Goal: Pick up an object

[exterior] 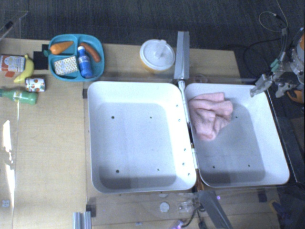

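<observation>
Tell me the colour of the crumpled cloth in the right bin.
Pale pink crumpled cloth, seen in the camera view.

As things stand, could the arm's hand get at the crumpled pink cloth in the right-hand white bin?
Probably yes. The crumpled pink cloth lies alone and uncovered in the right-hand white bin, and the hand sits over that bin's upper right corner with nothing between them.
</observation>
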Controlling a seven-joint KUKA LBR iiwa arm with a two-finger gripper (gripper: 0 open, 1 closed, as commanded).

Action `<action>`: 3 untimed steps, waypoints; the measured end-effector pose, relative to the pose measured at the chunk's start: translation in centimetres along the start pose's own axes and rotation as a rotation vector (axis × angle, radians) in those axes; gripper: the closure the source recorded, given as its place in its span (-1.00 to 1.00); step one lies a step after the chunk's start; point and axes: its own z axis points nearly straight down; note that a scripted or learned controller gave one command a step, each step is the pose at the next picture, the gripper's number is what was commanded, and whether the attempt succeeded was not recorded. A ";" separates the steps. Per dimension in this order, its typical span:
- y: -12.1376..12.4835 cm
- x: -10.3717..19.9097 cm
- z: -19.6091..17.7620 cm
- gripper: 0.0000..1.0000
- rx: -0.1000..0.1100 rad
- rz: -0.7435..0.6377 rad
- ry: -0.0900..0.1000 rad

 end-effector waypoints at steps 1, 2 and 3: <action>3.8 -0.3 -17.4 -1.00 -0.005 0.018 -0.003; 5.1 4.0 -5.7 -1.00 0.002 -0.103 0.001; 3.0 7.1 3.2 -1.00 0.000 -0.174 0.001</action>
